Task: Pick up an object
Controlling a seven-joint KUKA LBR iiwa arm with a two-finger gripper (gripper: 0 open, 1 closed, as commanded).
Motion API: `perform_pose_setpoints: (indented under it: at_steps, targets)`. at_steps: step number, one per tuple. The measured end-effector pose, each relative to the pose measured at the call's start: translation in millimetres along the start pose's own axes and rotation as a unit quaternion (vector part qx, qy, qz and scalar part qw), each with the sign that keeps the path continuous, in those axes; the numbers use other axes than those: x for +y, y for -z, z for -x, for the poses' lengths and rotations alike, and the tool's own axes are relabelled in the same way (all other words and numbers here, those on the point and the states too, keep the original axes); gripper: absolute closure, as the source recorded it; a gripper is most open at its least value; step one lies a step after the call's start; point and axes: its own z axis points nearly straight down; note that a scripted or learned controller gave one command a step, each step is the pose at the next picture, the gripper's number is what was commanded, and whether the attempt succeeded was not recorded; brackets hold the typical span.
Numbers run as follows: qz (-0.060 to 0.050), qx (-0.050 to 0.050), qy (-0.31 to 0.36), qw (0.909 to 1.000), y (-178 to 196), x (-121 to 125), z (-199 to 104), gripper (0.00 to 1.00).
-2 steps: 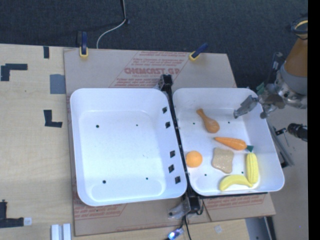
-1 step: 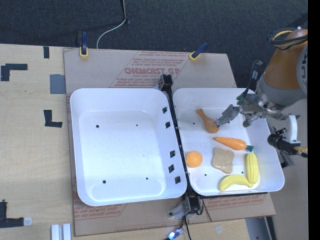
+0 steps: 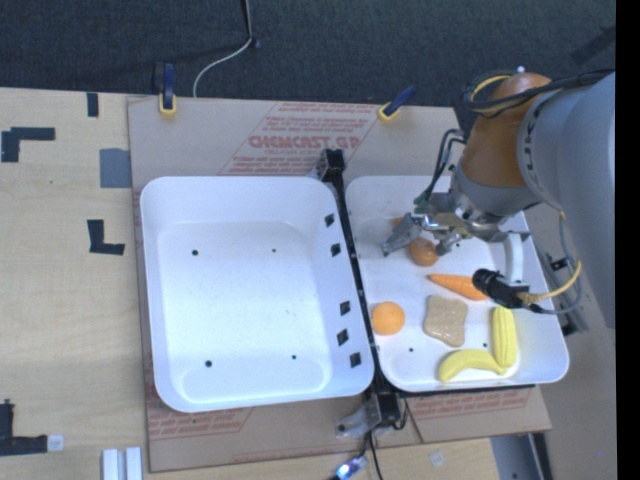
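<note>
Over the right bin [image 3: 395,200], the end effector [image 3: 424,236] hangs low above a small brown, rounded object [image 3: 424,254] that sits on the bin floor. Its fingers are small, dark and partly lost against the grey wrist above them, so whether they are apart, together or clamped on the brown object cannot be told; the object's upper edge is covered by the metal parts. The arm [image 3: 500,148], grey with an orange band, enters from the right and hides the far right corner of this bin.

Nearer the front of the same bin lie an orange ball [image 3: 388,318], a tan slice that looks like bread [image 3: 446,320], a carrot [image 3: 456,286], a corn cob [image 3: 505,336] and a banana [image 3: 470,366]. The carrot's right end is hidden behind a black fitting with a yellow cable. The banana touches the corn's lower end.

Beside it, the left bin [image 3: 170,208] shows its white floor with a few dark dots. Both bins rest on a cardboard sheet [image 3: 290,138] on the wooden bench [image 3: 60,298].
</note>
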Motion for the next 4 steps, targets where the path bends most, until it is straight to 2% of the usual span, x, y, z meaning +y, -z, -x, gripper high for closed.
perform_pose_setpoints:
  at_steps: [1, 2, 3, 4]
  targets:
    - [0.004, -0.002, -0.003, 1.0000, -42.6, 38.9, 53.1, 0.00]
    - [0.004, -0.002, -0.003, 1.0000, -39.1, -3.5, 28.5, 0.00]
    - [0.005, -0.002, -0.003, 1.0000, -38.9, 13.9, 77.2, 0.00]
    - [0.005, -0.003, -0.002, 1.0000, -29.3, 13.6, 76.1, 1.00]
